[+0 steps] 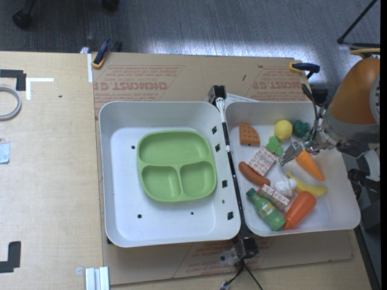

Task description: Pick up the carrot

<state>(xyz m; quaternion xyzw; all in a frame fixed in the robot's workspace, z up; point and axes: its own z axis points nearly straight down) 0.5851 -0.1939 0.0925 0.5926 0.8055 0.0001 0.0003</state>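
A small orange carrot (311, 165) lies in the right bin (338, 219), near its right wall, pointing down-right. My gripper (299, 154) hangs low over the carrot's thick upper end, reaching in from the right. It looks open: one grey finger (289, 155) slants down to the left of the carrot, and the carrot's top lies just inside it. Nothing is lifted. A second, larger orange carrot-like piece (300, 209) lies near the bin's front wall.
Toy food crowds the right bin: waffle (248, 134), lemon (283, 128), dark green vegetable (300, 127), pink wafer (262, 161), sausage (254, 174), banana (309, 187), green bottle (265, 209). The left bin (121, 222) holds a green divided plate (177, 165).
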